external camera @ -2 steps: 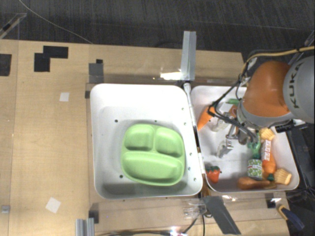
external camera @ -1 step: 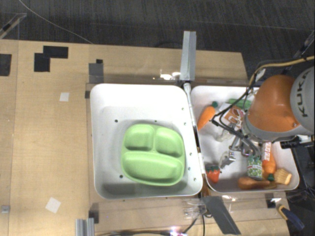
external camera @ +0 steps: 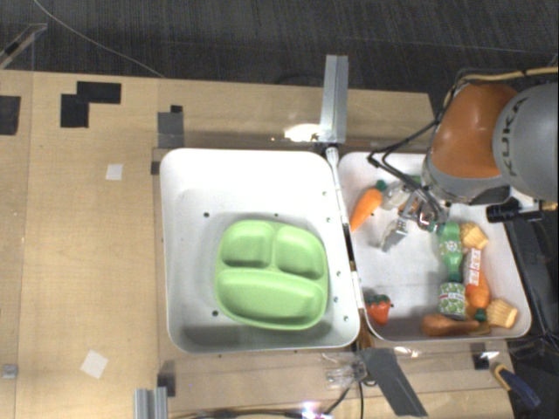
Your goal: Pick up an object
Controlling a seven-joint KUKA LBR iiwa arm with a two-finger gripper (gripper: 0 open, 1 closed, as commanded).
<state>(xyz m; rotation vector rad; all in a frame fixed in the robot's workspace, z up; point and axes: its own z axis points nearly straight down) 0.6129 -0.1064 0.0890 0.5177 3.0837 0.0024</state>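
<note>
My gripper [external camera: 395,232] hangs over the upper middle of the right bin [external camera: 397,168], low above bare white floor. An orange toy carrot [external camera: 366,206] lies just to its left, close to the bin's left wall. To its right a green bottle [external camera: 450,247] lies on the floor, with a green can [external camera: 452,298] below it. A small red tomato [external camera: 378,308] sits in the bin's lower left corner. I see nothing held in the gripper.
The left bin [external camera: 188,234] holds a green divided plate [external camera: 271,273]. Along the right bin's right and lower edges lie an orange-and-red packet [external camera: 476,278], a brown bread roll [external camera: 450,325] and two tan cone-like toys [external camera: 502,312]. A metal post [external camera: 334,103] stands between the bins at the back.
</note>
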